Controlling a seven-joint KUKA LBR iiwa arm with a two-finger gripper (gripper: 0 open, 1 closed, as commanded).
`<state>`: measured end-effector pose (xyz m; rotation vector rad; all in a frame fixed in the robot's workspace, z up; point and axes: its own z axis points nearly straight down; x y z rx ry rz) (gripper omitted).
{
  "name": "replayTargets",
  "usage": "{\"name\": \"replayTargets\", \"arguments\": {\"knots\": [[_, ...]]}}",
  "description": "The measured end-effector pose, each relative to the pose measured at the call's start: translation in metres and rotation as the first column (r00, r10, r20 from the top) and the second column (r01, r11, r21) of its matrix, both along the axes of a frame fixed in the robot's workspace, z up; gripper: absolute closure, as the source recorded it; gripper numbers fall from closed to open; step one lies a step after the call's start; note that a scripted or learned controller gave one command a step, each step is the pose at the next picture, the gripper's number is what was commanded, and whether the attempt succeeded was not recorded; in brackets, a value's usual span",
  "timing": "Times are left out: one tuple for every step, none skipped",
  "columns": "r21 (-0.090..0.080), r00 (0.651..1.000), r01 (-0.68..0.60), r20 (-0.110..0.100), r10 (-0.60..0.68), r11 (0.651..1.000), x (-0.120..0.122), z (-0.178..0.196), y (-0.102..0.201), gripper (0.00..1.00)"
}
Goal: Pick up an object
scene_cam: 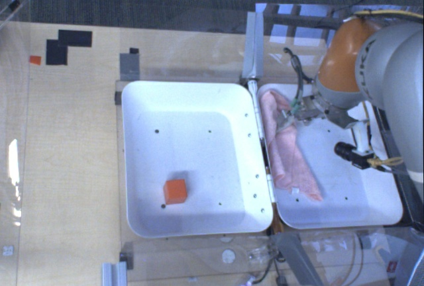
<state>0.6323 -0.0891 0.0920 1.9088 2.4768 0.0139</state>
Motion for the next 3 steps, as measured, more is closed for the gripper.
{"name": "replayTargets", "arguments": {"knots": [[0.000, 1.000, -0.006, -0.002, 0.006, 1.000, 0.009, 0.000, 0.002, 0.00], [0.001, 1.000, -0.012, 0.007, 0.012, 1.000, 0.011, 0.013, 0.004, 1.00], [-0.001, 0.985, -0.171, -0.006, 0.171, 0.985, 0.038, 0.096, 0.031, 1.00]]}}
